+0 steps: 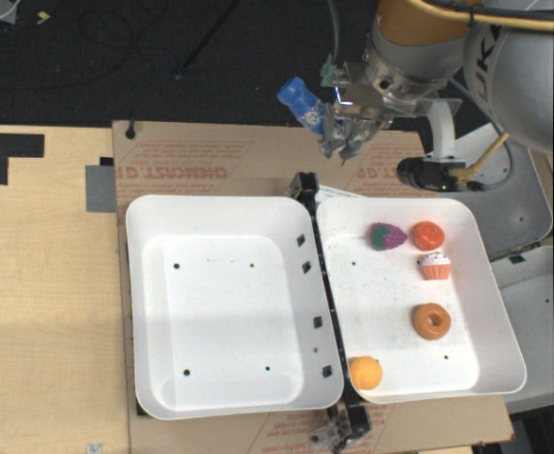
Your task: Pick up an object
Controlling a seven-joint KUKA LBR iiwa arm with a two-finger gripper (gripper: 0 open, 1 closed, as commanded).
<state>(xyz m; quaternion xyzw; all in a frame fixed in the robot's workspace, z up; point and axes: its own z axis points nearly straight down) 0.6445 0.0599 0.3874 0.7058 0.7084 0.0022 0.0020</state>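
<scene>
1. Blue object (302, 104) sits raised above the desk (211, 164), behind the bins, pinched at one end between the fingers of the gripper (338, 140)
2. Toy foods lie loose in the right bin (499, 348): orange ball (365, 373), doughnut (432, 322), cupcake (435, 267)

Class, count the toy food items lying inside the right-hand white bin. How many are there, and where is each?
5. A purple berry and a tomato sit side by side at the far end, a cupcake just below the tomato, a doughnut lower down, and an orange in the near-left corner.
</scene>
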